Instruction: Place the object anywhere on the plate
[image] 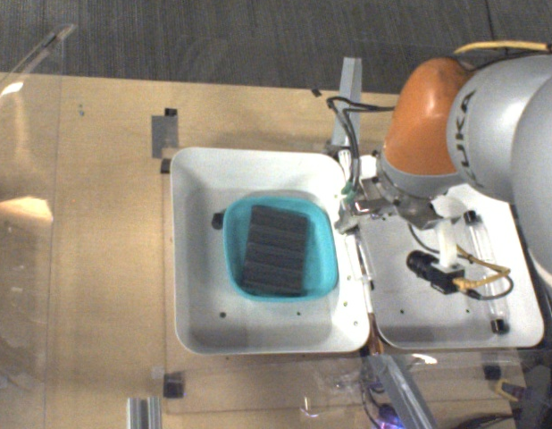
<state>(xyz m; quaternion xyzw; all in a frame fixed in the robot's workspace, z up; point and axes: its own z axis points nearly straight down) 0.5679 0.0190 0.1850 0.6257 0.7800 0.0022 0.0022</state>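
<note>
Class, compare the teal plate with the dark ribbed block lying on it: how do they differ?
Colour: the plate is teal, the block dark grey. Size: the plate is larger; the block fits inside its rim. Surface: the plate looks smooth, the block is grooved crosswise. Both are roughly rectangular and sit in the same white bin.

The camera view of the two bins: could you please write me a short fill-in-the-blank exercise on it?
1. The dark ridged block lies on the turquoise ____.
2. That dish sits in the view's ____ bin.
3. The grey arm, with its ____ band, reaches over the other bin.
Missing words: plate; left; orange.
</note>
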